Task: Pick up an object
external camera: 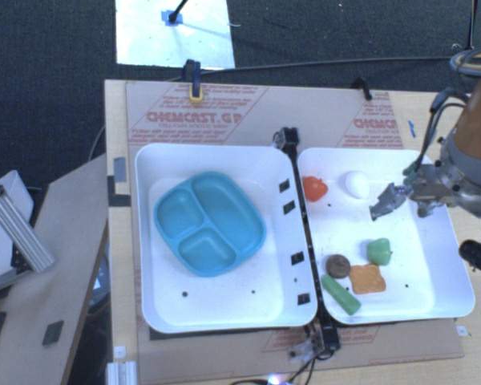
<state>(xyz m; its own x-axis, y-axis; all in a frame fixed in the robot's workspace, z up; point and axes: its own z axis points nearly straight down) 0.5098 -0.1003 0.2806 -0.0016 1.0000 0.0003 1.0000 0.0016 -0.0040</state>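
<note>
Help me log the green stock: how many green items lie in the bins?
2, both in the right bin: a round green piece near its middle, and a green stick by the front left corner, beside the orange square. The arm may hide more.

My arm (474,147) is cut off by the picture's right edge, so most of it goes unseen. My jaws (385,203) are too small and blurred to tell how they stand. My wrist hides part of the right bin's (445,299) far rim. The counter's (224,107) near edge runs out past the bottom.
</note>
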